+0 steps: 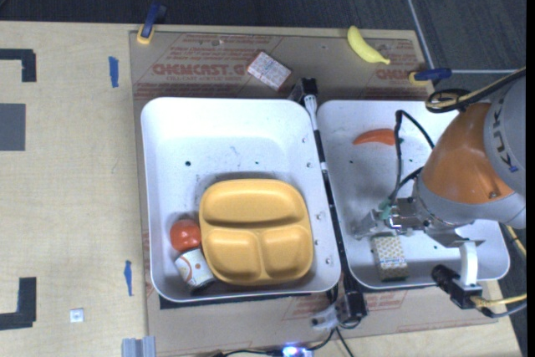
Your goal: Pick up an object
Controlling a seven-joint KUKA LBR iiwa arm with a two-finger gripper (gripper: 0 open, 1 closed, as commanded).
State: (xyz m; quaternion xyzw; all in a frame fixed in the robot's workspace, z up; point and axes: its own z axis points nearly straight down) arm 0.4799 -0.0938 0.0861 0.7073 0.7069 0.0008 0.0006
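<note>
The tool [386, 221] is lowered into the right bin [493, 263], just above a small sponge [389, 255] at its six o'clock. Whether anything is gripped cannot be told. No lift is seen yet.

Bins [167, 130]: smooth white plastic, slight sheen. Yellow tray [255, 228]: glossy plastic. Tabletop [67, 180]: matt pale wood. Cardboard sheet [201, 63] under bins: matt, printed.
</note>
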